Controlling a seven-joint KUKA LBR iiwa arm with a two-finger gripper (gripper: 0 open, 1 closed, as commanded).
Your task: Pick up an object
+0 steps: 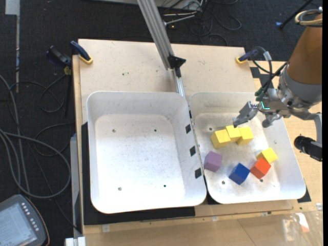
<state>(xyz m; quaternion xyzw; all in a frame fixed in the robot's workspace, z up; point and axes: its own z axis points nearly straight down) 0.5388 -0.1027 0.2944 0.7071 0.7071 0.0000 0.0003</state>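
Arm: the grey arm (303, 60) with the orange band comes in from the right side and bends down over the right bin (292, 188)
Gripper: the gripper (256, 116) hangs above the upper part of the right bin; its two fingers are spread apart, one toward the yellow group and one further right, and nothing is between them
Yellow blocks: a group of yellow blocks (233, 135) lies just below and a little left of the gripper; the blocks touch each other in a row, and they are near the left fingertip; I cannot tell if the fingertip touches them
Small yellow block: a yellow block (269, 155) lies below the gripper, a little to its right, touching the orange block (261, 167)
Blue block: a blue block (239, 173) lies further below the gripper, just beside the orange one
Purple block: a purple block (213, 161) lies below and to the left of the gripper, apart from the others
Left bin: the left bin (102, 117) is well apart from the gripper, on its left
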